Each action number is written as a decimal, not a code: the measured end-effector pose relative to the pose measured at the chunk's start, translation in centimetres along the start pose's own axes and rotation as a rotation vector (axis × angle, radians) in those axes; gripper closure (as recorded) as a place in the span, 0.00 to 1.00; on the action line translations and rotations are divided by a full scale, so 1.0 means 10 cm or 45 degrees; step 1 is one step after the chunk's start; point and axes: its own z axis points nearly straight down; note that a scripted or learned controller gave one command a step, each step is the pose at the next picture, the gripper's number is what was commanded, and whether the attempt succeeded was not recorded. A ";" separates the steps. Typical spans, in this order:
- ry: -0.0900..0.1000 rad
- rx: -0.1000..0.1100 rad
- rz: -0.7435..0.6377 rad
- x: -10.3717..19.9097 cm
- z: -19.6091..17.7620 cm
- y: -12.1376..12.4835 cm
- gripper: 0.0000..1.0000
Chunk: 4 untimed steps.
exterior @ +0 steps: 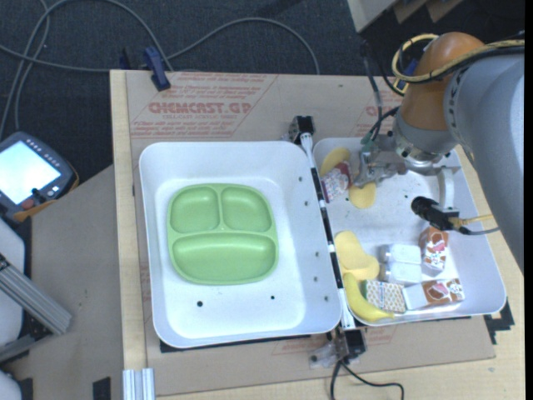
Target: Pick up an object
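The arm [429,98] reaches into the right bin [391,222], and its jaws hang at the bin's far left part, directly over a small yellow piece [363,196]. I cannot tell whether the jaws are apart or together. A red-and-white packet [333,183] lies just beside it, and a banana [364,304] lies near the front wall. The left bin [158,182] holds 1 green divided plate [222,232].

a robotics lab: loose cables [241,22] trail over dark carpet [67,65], a handheld control screen [29,173] sits beside the board-topped desk [208,111], and a blue clamp [156,65] grips its edge.
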 end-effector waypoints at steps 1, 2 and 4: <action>0.004 -0.007 -0.001 0.05 -0.42 -0.44 1.00; 0.004 -0.006 0.000 0.05 -0.42 -0.44 0.00; 0.004 -0.009 0.000 0.04 0.03 -0.62 1.00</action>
